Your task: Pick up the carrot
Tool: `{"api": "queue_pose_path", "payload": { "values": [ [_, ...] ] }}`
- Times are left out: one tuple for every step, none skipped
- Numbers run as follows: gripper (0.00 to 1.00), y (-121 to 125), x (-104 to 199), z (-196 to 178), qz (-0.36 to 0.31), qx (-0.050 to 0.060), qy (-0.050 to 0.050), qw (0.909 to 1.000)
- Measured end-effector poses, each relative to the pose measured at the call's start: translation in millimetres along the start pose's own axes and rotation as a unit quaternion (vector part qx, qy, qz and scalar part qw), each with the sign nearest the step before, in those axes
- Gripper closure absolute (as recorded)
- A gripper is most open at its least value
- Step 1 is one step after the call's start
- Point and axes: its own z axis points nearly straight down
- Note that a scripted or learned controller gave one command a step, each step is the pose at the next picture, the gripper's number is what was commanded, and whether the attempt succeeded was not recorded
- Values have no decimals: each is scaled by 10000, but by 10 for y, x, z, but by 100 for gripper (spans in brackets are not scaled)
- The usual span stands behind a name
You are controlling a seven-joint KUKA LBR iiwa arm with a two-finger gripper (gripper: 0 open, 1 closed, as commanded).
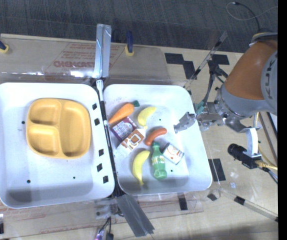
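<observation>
2 shallow white bins are seen side by side on the desk point(218, 184). The left bin point(8, 184) carries a yellow divided plate point(59, 127) in its upper half.

The right bin point(193, 176) carries the clutter. The carrot point(121, 113) is found in the upper left part of this bin, lying at a slant with its green top toward the upper right, close to the wall shared by the 2 bins. A small yellow banana point(146, 115) lies just right of the carrot's top. Below the carrot, a dark snack packet point(123, 129) and a brown and white carton point(132, 140) lie together. A red sausage point(155, 135) lies right of the carton. A green bottle point(158, 163) is seen below the sausage, with a larger banana point(140, 166) to its left and a small white and red box point(172, 154) to its right.

The claw point(183, 122) is seen over the right side of the right bin, well apart from the carrot, with nothing between its fingers. Whether it is released or clenched cannot be told. The grey arm with its orange band point(248, 71) reaches in from the right.
</observation>
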Motion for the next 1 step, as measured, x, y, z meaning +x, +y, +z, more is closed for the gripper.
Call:
{"api": "queue_pose_path", "payload": {
  "values": [
    [0, 215, 803, 500, -667, 2, -1, 9978]
  ]
}}
